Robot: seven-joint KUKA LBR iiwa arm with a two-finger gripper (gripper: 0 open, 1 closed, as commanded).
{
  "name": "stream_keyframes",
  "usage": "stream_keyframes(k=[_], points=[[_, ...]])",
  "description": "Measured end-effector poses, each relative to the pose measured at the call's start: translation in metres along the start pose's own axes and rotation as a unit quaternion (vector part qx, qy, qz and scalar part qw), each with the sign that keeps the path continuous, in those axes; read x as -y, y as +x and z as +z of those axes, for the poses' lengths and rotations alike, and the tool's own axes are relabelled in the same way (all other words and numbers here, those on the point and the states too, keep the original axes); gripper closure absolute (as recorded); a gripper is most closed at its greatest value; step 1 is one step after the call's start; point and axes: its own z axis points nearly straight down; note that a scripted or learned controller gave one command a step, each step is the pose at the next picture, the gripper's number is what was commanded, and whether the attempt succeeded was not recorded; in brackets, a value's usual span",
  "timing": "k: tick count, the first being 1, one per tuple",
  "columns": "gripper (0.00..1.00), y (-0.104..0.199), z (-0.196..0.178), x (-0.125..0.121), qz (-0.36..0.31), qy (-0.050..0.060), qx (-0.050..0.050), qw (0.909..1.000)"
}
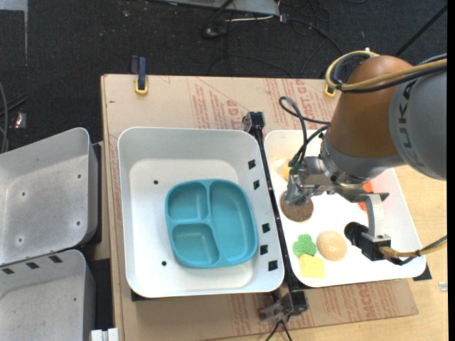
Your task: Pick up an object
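While hovering with grip state impossible to tell, two-finger gripper point(297, 190) sat directly above round brown disc point(297, 209), touching maybe.

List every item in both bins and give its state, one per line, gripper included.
Teal divided plate: flat in the left bin, compartments bare.
Brown round disc: flat in the right bin, directly under the gripper.
Green piece: lying loose.
Yellow block: lying beside the green piece.
Tan round object: resting free.
Gripper: lowered over the brown disc; grip unclear.
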Motion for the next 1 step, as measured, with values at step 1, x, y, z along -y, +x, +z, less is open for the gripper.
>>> stream_keyframes(k=[1], points=[[1.00,0.0558,0.0136,-0.0006,0.000,0.000,0.000,1.0000]])
